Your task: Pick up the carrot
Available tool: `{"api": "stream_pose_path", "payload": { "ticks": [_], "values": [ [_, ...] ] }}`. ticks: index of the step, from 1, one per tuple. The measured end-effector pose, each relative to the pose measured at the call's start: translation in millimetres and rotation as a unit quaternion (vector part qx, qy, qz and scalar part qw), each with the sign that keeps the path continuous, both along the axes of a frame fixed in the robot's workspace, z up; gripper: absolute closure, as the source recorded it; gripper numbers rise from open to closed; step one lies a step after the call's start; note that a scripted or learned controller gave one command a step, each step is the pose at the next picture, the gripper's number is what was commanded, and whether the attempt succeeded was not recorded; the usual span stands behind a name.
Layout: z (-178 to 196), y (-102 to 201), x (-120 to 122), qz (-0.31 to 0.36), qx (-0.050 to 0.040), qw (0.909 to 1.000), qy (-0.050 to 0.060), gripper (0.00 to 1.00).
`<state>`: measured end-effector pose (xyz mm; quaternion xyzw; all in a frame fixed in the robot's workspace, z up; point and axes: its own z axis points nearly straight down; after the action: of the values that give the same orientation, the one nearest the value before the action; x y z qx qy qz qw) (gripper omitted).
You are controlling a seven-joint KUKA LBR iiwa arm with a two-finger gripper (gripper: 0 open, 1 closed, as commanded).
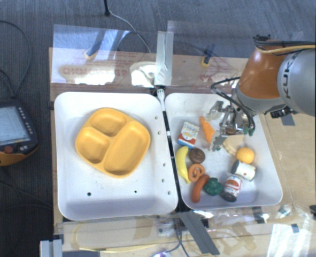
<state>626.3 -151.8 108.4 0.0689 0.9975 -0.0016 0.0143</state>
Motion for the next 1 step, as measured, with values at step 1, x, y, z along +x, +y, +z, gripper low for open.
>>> {"api": "stream_pose_path", "payload": {
  "ticks": [1],
  "values": [
    [-19.1, -8.7, 24.3, -0.191, 0.0047, 0.9816, 0.008, 0.0]
  ]
}}
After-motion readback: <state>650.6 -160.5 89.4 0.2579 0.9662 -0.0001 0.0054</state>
